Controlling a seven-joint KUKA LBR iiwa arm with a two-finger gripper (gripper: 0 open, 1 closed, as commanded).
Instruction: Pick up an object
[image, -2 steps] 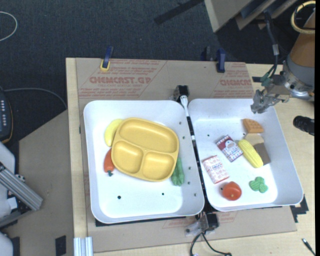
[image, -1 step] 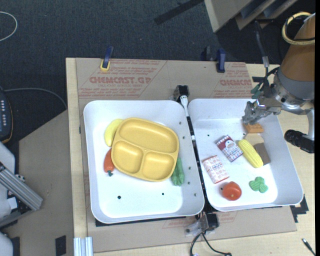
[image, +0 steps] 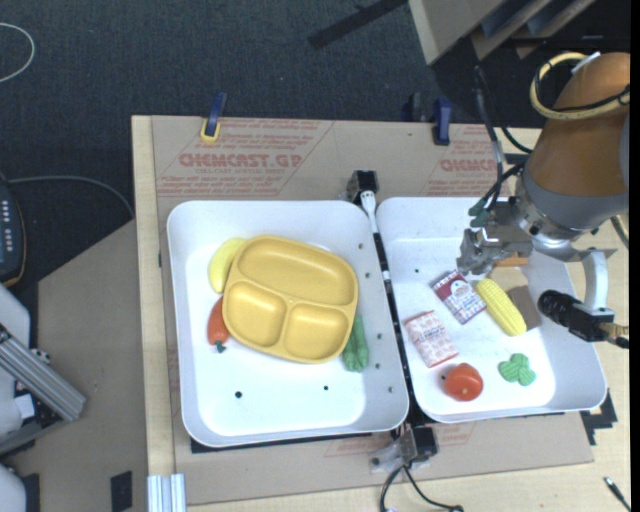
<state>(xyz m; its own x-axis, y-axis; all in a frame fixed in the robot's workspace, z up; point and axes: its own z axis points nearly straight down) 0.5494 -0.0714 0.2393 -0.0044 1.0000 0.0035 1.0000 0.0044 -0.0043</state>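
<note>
- The claw (image: 480, 250) hangs over the right bin (image: 420, 225), at the end of a grey arm with an orange band (image: 590, 95) that reaches in from the right.
- Whether the claw is apart or together cannot be told; nothing is seen held in it.
- Just below the claw lies a small red and white packet (image: 458, 296), tilted, on the right bin's floor.
- Touching that packet's right side lies a yellow corn cob (image: 501, 306), slanted.
- Below and left of the packet lies a second red and white packet (image: 431, 338).
- Below that, near the right bin's front rim, sits a red tomato (image: 462, 382).
- Right of the tomato lies a small green leafy piece (image: 517, 370).
- The left bin (image: 190, 330) touches the right bin along their shared side.
- In the left bin a yellow divided plate (image: 290, 298) rests tilted.
- A yellow banana (image: 224, 262) pokes out at the plate's upper left, a red pepper (image: 217, 325) at its left edge, a green vegetable (image: 356, 346) at its right edge.
- Both bins stand on a cardboard-covered counter (image: 290, 155).
</note>
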